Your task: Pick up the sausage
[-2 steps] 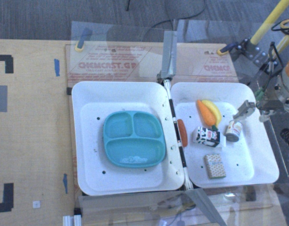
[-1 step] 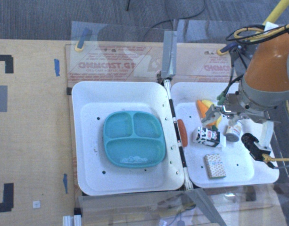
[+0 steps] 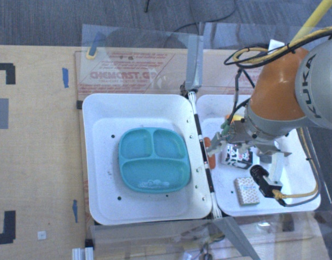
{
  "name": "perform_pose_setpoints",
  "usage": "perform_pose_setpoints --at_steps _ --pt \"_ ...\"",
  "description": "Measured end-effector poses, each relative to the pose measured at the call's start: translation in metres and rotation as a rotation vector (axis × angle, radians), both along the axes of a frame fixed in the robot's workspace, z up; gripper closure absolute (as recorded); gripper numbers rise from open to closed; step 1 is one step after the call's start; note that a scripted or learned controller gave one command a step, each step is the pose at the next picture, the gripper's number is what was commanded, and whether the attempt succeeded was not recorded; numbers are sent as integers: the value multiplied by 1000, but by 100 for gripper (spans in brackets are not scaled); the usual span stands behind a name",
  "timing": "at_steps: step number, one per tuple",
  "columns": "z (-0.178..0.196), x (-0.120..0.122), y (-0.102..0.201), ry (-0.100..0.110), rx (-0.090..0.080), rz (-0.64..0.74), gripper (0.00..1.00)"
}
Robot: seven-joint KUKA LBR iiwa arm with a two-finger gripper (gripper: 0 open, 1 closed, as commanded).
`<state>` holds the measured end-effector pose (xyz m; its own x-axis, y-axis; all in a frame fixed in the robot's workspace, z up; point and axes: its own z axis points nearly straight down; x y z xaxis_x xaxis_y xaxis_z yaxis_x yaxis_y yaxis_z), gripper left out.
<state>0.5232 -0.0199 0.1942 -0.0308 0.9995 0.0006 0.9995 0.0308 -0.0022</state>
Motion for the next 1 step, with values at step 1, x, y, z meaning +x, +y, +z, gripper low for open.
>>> perform_pose_setpoints --at_steps 1 --pt "-10 6 22 1 0 23 0"
